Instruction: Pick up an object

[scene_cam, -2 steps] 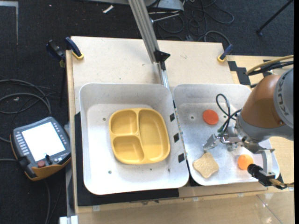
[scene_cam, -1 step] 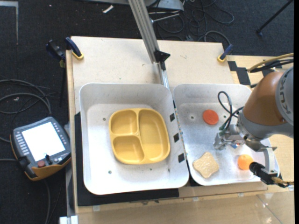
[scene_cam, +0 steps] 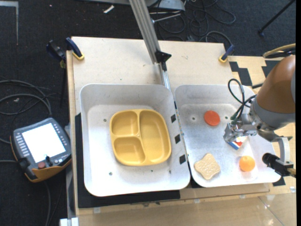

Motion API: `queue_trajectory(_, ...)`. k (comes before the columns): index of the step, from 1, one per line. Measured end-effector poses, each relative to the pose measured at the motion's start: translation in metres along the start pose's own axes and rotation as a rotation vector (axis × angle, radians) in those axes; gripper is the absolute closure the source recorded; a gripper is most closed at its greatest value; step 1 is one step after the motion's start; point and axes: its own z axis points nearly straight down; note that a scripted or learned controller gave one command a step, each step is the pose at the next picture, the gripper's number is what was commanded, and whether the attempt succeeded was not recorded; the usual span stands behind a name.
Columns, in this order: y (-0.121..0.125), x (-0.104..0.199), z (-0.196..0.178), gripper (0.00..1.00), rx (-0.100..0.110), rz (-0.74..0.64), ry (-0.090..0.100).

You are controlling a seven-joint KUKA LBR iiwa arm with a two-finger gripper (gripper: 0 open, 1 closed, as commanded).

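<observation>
The right bin (scene_cam: 197,100) holds a red round piece (scene_cam: 212,118), a tan slice of toast (scene_cam: 207,166), an orange ball (scene_cam: 247,164) and a small red, white and blue object (scene_cam: 236,142). My gripper (scene_cam: 233,134) hangs low over the right bin, directly on top of the red, white and blue object, which pokes out beneath it. The arm's grey wrist and orange band enter from the right edge.
A yellow three-compartment tray (scene_cam: 140,136) lies in the left bin (scene_cam: 94,126). A metal pole (scene_cam: 146,22) slants up from between the bins. A teach pendant (scene_cam: 41,147) sits off the bench at left. Cables run by the wrist.
</observation>
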Motion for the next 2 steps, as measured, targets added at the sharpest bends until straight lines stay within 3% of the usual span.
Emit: queue_trajectory(2,0.004,0.005,-0.065,1.00,0.003,0.000,0.001)
